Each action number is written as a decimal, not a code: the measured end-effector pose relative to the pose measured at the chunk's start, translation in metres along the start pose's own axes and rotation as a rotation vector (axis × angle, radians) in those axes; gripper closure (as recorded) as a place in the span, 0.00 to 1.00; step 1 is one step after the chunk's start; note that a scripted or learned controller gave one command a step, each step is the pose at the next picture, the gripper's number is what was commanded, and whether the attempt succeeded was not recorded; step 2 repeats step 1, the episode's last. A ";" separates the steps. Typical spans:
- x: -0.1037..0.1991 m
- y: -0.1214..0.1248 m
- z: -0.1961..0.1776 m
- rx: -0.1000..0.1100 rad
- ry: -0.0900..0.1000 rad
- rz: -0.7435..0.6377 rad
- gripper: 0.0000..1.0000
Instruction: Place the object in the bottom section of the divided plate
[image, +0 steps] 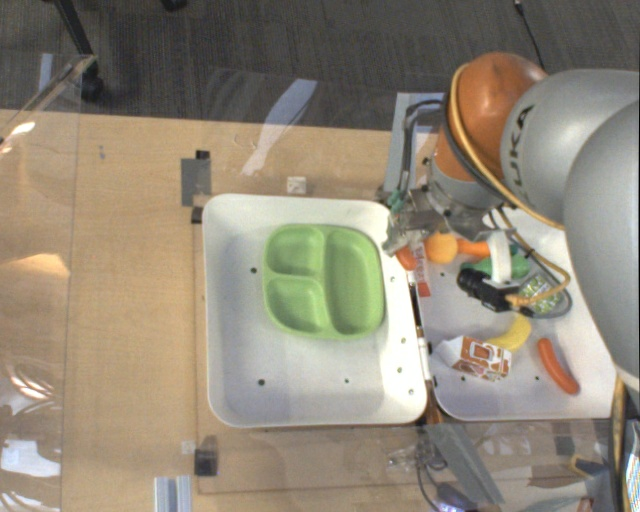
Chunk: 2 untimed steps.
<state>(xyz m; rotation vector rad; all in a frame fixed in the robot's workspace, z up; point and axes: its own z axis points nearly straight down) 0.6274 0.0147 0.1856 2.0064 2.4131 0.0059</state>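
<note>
The gripper (408, 232) hangs over the left edge of the right bin (590, 400), just beside the bins' shared wall. Jaw state: cannot tell. No object is visible in its hold. Candidate objects lie in the right bin: an orange piece (441, 246), a sausage (558, 366), a packet (478, 357). The plate (326, 281) sits in the left bin (300, 400). Risk: the crowding may cause a missed or double grasp; the wall may catch the gripper.

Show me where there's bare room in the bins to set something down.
Left bin: bare floor all around the green plate, widest below it; the plate's sections are bare too. Right bin: crowded with toy food and the gripper at its upper left; small patch along its bottom edge.
</note>
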 end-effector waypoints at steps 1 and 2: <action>0.000 0.000 0.000 0.000 0.000 0.000 0.00; 0.000 0.000 0.000 0.000 0.000 0.000 0.00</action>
